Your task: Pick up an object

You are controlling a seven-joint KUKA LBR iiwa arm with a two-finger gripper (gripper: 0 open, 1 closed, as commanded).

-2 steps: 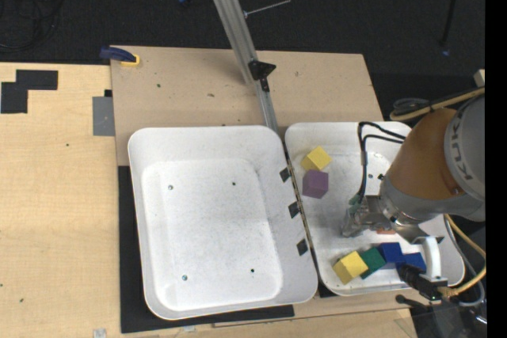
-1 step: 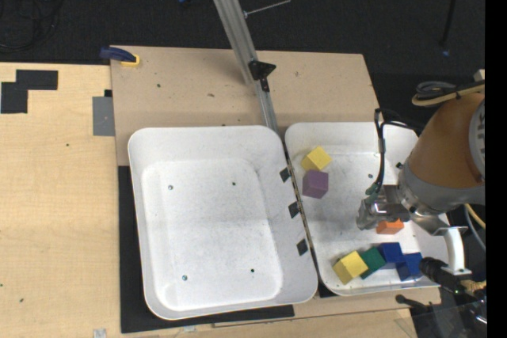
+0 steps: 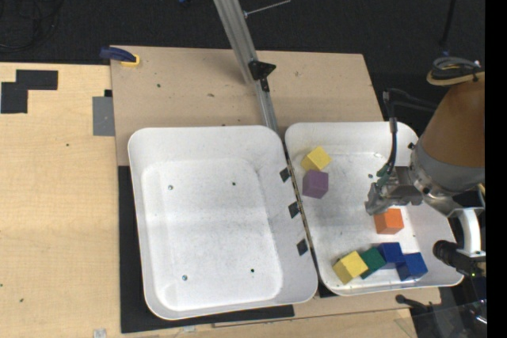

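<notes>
Arm: the grey arm with its orange band reached in from the right, over the right bin (image 3: 356, 134).
Tool: the tool (image 3: 386, 202) hung low in the right bin, just above the orange block (image 3: 389, 222) — maybe touching its top edge.
Tool state: I could not tell how wide it was, and I could not see any block held in it.
Orange block: it sat on the floor of the right bin, right under the tool, near the right side.
Other blocks: a yellow block (image 3: 317, 158) and a purple block (image 3: 315, 184) sat near the wall between the bins; a second yellow block (image 3: 349, 267), a green block (image 3: 372, 260) and two blue blocks (image 3: 401, 260) lay in a bunch at the front of that bin.
Left bin: the left bin (image 3: 207, 222) lay next to it on the bench (image 3: 55, 194).
Done so far: it looked like the arm had picked its block and got close to it.
Left to do: grab the block and lift it up — nothing was off the floor yet, as far as I could see.
</notes>
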